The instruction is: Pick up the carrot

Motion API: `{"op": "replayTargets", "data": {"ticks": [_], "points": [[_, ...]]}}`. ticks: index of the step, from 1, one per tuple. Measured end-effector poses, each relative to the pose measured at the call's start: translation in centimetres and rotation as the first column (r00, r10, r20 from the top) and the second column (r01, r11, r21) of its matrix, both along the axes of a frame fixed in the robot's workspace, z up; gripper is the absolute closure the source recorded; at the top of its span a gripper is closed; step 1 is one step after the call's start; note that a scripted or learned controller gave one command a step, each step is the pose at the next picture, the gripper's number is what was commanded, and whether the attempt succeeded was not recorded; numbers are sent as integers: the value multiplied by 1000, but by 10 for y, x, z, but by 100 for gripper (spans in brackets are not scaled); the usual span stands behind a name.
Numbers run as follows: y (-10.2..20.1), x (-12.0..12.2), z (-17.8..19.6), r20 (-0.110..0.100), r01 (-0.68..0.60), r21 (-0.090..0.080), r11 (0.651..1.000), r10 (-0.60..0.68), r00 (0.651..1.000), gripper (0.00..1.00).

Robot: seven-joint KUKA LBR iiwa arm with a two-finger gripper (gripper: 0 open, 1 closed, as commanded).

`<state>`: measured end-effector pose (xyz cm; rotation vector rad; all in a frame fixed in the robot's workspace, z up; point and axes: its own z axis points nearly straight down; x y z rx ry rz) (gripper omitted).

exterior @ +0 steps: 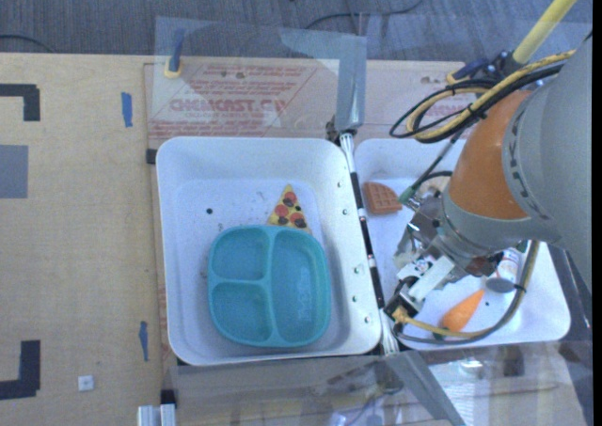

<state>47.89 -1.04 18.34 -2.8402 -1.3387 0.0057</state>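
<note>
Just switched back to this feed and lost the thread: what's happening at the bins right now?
The arm is down over the right bin, where the carrot lies on the floor near the front edge. The carrot is just beside the gripper, and nothing shows it being held. A brown waffle-like piece sits at that bin's back left. The left bin holds a teal divided plate and a toy pizza slice.

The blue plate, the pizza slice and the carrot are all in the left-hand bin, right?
Not quite. The camera view shows the carrot lying in the right-hand bin, not the left one. The blue plate and the pizza slice are in the left-hand bin.
</note>
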Motion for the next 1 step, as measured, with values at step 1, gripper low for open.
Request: {"op": "replayTargets", "data": {"ticks": [1], "points": [[-52, 0, 0, -1, 148, 0, 989, -148, 989, 100]]}}
